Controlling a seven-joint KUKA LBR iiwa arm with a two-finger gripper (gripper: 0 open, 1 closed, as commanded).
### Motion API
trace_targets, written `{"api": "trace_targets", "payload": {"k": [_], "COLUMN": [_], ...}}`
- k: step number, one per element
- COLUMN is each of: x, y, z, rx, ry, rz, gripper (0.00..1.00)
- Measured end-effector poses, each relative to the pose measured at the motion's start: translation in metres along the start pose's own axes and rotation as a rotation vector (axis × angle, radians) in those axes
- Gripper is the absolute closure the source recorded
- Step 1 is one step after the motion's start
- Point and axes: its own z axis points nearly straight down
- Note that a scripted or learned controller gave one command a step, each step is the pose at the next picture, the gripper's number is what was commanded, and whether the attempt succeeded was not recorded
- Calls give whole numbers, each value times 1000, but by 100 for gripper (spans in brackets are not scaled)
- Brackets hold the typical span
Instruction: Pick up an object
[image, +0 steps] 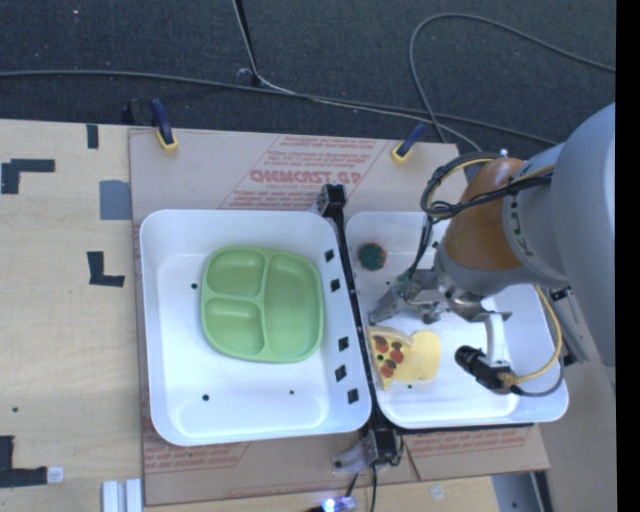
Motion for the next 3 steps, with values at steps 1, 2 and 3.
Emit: {"api": "trace_targets", "payload": {"k": [1,2,3], "x": [0,-2,0], "y": [1,1,-3], "z": [-12,-54,-116], "rx": [-3,-3,-5], "ry": [0,2,1], "rz": [0,0,0], "gripper": [100,100,100]}}
